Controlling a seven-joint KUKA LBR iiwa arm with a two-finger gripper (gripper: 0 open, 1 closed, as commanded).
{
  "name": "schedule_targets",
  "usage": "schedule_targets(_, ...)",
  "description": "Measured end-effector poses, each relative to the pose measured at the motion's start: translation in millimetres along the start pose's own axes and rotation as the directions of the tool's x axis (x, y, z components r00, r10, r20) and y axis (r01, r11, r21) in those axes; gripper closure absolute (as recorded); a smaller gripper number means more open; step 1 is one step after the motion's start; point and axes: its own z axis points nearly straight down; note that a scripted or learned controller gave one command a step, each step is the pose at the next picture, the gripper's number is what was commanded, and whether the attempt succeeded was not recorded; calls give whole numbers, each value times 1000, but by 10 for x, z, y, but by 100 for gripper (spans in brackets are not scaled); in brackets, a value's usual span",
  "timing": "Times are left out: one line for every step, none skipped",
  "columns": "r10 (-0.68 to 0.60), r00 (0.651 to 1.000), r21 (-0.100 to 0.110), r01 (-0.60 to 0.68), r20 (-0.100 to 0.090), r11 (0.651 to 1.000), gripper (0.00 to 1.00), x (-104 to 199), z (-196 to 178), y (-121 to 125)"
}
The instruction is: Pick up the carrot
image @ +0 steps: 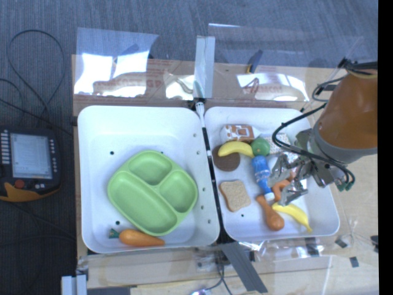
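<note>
The carrot (142,238), orange with a small green top, lies in the left bin (92,140) at its front edge, just below the green plate (153,191). My gripper (289,179) hangs low over the right bin (322,223), far to the right of the carrot. Its metal fingers (297,193) stand apart, so it is open. A small orange piece (280,187) shows by the fingers, beside the blue bottle (261,169); whether it is touched I cannot tell.
The right bin also holds a bread slice (234,195), a brown cookie (228,161), two bananas (236,147) (295,214), a green lime (260,146), a drumstick (271,212) and a small packet (238,131). A divider wall (209,171) separates the bins.
</note>
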Motion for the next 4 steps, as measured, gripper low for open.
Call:
schedule_targets(45,999,-3,-45,0,999,100,-430,-278,758)
schedule_targets(0,1000,6,0,9,1000,100,-256,-2460,42)
schedule_targets(-164,986,-11,164,-13,986,100,-851,-856,-209)
schedule_targets(-401,916,-4,401,0,916,100,-1056,-951,464)
